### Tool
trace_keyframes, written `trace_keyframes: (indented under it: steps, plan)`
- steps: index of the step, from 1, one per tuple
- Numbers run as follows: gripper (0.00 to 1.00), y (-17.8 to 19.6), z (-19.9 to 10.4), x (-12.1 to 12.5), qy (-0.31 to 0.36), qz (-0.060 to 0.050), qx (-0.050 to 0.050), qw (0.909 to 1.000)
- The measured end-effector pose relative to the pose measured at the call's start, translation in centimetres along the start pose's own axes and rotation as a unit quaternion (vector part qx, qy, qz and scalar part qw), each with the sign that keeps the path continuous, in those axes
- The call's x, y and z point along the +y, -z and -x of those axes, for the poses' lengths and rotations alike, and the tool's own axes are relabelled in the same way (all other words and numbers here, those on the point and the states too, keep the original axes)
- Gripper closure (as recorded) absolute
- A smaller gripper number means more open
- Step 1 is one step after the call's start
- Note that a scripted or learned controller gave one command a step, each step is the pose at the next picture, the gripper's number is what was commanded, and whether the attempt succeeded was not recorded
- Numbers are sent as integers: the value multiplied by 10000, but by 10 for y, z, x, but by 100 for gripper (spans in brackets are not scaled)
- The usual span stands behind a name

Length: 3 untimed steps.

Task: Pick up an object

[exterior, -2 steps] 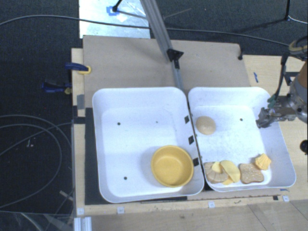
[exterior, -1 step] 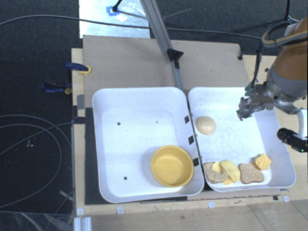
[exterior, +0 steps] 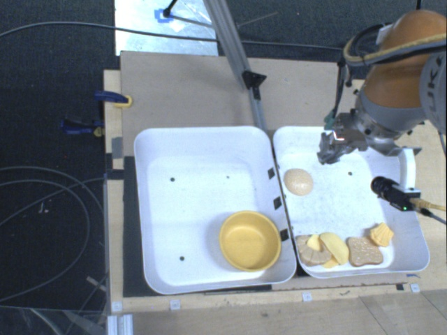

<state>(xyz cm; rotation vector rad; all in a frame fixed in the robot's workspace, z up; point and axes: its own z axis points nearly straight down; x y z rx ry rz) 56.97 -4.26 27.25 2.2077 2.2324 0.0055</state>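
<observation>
In the right bin: you have the pickable things here, all lying on the bin floor.
Round bun (exterior: 299,182): near the bin's left wall, about midway up, alone, well apart from the rest.
Front row: along the near wall you see a round slice (exterior: 312,252), a banana (exterior: 334,248) overlapping it, a slice of toast (exterior: 364,251) just beside that, and a small yellow chunk (exterior: 381,234) at the right end.
Gripper (exterior: 331,148): over the far part of the right bin, up and to the right of the bun, apart from it; nothing shows between its fingers.
Finger state: you cannot tell whether they are spread or closed; the dark tip is too blurred.
Arm (exterior: 401,61): reaches in from the right, orange band above the wrist.
Right bin (exterior: 349,135): white, shallow, touching its neighbour.
Left bin (exterior: 202,139): holds a yellow bowl (exterior: 249,240) upright in its near right corner.
Counter (exterior: 181,89): tan board under both bins.
</observation>
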Motion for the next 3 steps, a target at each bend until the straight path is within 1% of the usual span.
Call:
trace_keyframes:
  steps: [1,2,3]
  plan:
    - [100,-18,-41,19,-9,-9,0,10000]
    - [100,-33,-92,51,-4,-9,3,10000]
    - [100,-31,-139,84,-7,7,3,10000]
